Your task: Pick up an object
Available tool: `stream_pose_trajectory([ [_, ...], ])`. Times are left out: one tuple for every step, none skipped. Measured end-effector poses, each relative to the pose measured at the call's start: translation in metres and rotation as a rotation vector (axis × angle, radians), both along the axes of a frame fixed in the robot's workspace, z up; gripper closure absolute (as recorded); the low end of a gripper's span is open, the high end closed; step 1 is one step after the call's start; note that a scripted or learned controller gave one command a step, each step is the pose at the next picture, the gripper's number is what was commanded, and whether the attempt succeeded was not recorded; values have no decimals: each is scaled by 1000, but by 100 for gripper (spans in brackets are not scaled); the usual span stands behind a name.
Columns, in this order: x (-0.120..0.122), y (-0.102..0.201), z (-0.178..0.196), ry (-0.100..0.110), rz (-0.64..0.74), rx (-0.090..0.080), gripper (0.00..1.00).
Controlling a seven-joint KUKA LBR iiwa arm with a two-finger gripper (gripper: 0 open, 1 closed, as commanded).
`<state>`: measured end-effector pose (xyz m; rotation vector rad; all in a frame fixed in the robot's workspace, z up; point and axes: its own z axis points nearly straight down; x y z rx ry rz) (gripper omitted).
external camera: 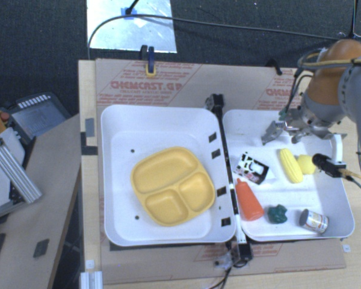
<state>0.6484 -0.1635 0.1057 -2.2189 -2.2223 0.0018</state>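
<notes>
My gripper (pixel 283 133) hovers over the far part of the right bin (pixel 343 221), its two grey fingers spread open with nothing between them. Just below and to its right lies a yellow corn cob (pixel 289 165), touching a small yellow piece (pixel 307 164). A black-and-white patterned item (pixel 253 168) lies lower left of the gripper. Along the bin's front are an orange cone-shaped piece (pixel 248 201), a small green object (pixel 277 214) and a metal can (pixel 314 220) on its side.
The left bin (pixel 117 161) holds a yellow divided plate (pixel 171 185). A black clipped divider (pixel 224 161) runs between the bins. A black plug and cable (pixel 328 165) stick out over the right bin's right side.
</notes>
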Motion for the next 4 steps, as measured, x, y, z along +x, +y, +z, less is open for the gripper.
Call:
stream_pose_trajectory([
  [1,0,-21,-3,2,-1,0],
  [2,0,-9,-7,3,-2,100],
  [7,-1,36,-8,2,-1,100],
  [9,-1,91,-9,3,-2,100],
])
